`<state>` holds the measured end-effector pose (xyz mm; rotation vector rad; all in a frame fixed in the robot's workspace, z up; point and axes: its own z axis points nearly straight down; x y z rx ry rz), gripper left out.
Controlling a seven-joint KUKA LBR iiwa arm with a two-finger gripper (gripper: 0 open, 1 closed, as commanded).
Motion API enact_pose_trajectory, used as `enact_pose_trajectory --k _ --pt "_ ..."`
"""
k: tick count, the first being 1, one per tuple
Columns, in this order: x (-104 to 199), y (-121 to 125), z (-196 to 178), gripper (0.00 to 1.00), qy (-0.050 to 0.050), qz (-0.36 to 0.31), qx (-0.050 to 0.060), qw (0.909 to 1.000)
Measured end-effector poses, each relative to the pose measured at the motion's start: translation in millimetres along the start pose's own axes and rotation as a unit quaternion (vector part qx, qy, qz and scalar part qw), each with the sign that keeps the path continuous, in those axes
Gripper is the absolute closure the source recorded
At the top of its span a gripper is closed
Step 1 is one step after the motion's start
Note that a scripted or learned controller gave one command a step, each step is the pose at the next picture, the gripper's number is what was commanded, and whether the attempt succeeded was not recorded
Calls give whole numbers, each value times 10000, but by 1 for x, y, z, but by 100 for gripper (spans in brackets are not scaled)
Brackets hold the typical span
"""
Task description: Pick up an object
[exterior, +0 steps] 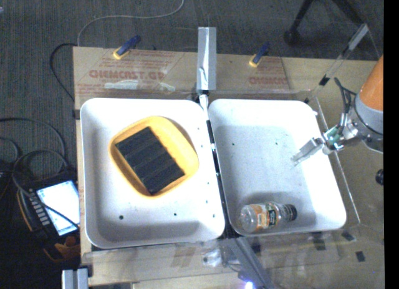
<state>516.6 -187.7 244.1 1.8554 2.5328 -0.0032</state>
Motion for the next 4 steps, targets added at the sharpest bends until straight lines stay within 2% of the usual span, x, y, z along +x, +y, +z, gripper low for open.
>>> enact_pose_trajectory --k 1,3,4 --pt "55 -16 -67 0 2 746 -2 9972" --pt "55 -16 -67 0 0 750 0 9972" --pt "85 -6 -115 0 -3 1537 -10 9881"
